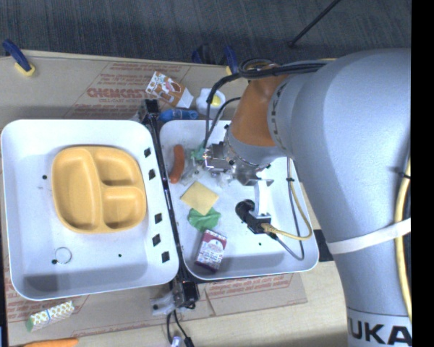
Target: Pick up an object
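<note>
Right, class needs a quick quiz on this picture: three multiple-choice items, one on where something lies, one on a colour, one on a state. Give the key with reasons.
1. Where is the tray?
A. left bin
B. right bin
C. on the cardboard outside the bins

2. What colour is the flat square in the right bin?
A. blue
B. pale yellow
C. black

3. How does the small box lie?
A. held up in the claw
B. resting on the bin floor
C. stacked on the tray

Key: 1 A, the tray sits inside the left bin. 2 B, the square is pale yellow, next to a green piece. 3 B, the box lies flat near the bin's front edge, apart from the claw.
</note>
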### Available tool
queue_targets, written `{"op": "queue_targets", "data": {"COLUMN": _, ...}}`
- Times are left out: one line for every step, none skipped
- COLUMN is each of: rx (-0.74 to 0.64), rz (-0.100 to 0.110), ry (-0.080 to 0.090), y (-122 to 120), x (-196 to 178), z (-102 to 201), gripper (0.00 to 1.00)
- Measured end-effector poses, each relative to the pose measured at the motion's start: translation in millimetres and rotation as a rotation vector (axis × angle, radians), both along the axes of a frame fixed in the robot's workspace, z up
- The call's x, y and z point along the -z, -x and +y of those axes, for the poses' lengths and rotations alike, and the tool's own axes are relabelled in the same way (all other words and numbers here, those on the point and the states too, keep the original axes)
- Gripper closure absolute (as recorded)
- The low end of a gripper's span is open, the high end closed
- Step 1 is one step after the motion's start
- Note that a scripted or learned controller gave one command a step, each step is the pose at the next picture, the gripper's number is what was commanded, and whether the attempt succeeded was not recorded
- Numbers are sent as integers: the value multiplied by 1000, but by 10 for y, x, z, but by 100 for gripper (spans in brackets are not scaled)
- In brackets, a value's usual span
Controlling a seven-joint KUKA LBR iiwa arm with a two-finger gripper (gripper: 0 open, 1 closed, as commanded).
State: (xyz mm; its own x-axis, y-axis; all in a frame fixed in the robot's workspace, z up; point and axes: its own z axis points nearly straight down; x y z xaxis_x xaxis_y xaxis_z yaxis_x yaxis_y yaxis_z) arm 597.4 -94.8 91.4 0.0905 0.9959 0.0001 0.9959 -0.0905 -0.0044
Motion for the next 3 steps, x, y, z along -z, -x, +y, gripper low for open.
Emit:
{"op": "queue_targets", "data": {"rx": 97, "rz": -1, "ry": 0, "y": -511, "x": -5, "z": -48, "gripper": 0}}
{"op": "queue_targets", "data": {"rx": 91, "rz": 2, "ry": -1, "y": -513, "x": -108, "z": -41, "gripper": 100}}
{"op": "queue_targets", "data": {"rx": 2, "rz": -2, "ry": 1, "y": -196, "x": -1187, "z": -93, "gripper": 100}}
